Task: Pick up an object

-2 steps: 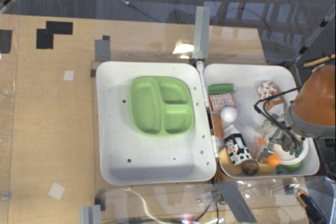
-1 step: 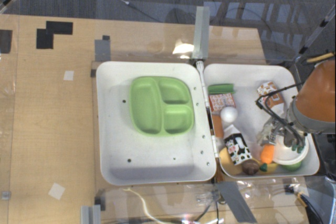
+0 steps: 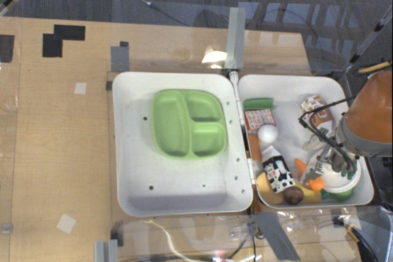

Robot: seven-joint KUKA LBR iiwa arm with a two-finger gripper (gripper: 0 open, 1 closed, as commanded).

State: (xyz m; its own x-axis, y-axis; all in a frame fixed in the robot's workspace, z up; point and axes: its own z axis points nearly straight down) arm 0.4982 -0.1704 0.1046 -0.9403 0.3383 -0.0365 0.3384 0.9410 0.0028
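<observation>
Two bins: hand (image 3: 325, 164) sits low over right bin (image 3: 288, 84) clutter, where the pickable objects lie. Finger state: cannot tell.

Arm (image 3: 371, 113) enters from right — hand (image 3: 325, 165) low, angled down.

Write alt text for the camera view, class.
A grey arm's gripper reaches into the cluttered right bin, above a white bowl among small items including a black-and-white bottle. The left bin holds a green divided tray.
</observation>
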